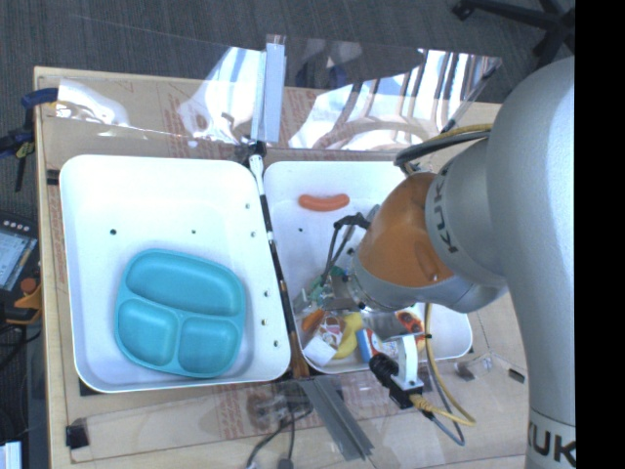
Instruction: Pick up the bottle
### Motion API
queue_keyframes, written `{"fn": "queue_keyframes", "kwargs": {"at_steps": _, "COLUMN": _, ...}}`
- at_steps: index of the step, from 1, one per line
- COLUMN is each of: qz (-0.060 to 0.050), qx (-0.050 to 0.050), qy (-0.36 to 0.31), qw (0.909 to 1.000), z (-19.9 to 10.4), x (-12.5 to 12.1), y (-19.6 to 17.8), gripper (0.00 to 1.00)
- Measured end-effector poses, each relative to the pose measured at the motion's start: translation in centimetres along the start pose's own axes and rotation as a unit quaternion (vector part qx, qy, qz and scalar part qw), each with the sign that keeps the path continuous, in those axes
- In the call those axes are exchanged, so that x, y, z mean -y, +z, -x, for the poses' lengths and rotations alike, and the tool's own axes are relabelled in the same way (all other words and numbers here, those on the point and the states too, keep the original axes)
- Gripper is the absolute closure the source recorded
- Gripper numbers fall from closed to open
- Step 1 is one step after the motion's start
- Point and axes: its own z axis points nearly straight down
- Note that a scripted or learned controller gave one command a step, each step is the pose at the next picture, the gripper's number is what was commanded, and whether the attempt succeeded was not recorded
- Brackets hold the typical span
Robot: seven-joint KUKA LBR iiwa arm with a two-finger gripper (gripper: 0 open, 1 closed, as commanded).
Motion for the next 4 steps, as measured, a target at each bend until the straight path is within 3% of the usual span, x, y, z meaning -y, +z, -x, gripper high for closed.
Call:
{"fn": "queue_keyframes", "kwargs": {"at_steps": 1, "qz": -0.003, "qx": -0.005, "qy": -0.002, "qw": 1.0, "z": 0.56, "x": 0.01, "y": 0.1, "gripper": 0.0}}
{"fn": "queue_keyframes", "kwargs": {"at_steps": 3, "qz": -0.003, "qx": -0.003, "qy": -0.002, "qw": 1.0, "z": 0.41, "x": 0.05, "y": 0.11, "gripper": 0.0}}
{"fn": "queue_keyframes", "kwargs": {"at_steps": 4, "qz": -0.004, "qx": -0.005, "qy": -0.006, "qw": 1.0, "z": 0.15, "x": 0.06, "y": -0.74, "gripper": 1.0}}
